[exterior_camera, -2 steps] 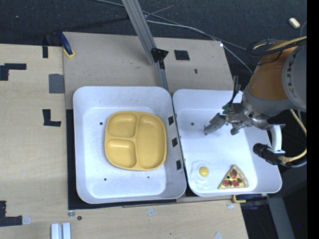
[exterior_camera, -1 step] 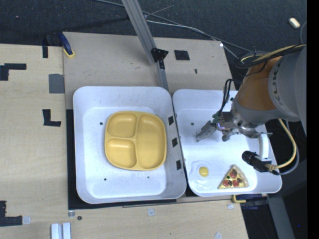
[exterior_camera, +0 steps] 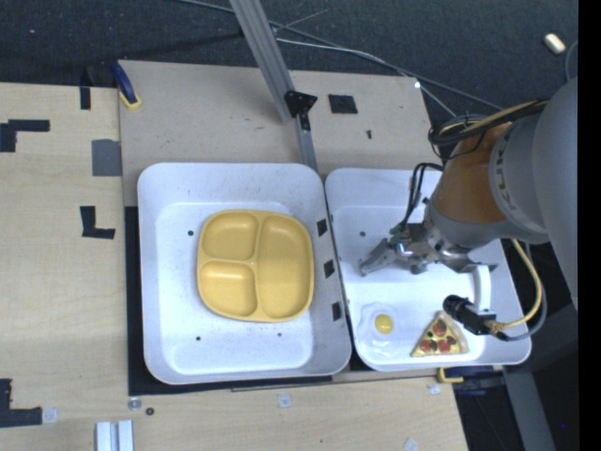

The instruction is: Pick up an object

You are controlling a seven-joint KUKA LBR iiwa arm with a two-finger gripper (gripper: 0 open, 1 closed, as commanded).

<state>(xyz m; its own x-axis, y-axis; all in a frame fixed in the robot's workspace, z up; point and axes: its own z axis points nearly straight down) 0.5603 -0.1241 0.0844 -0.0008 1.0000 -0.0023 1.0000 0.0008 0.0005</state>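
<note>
tool [exterior_camera: 368, 264] low, pizza slice [exterior_camera: 439, 337] part-hidden

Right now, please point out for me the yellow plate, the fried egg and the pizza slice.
yellow plate [exterior_camera: 254, 264]: camera view, the divider between its compartments.
fried egg [exterior_camera: 382, 324]: camera view, the yolk.
pizza slice [exterior_camera: 439, 337]: camera view, the middle of the topping.
</note>
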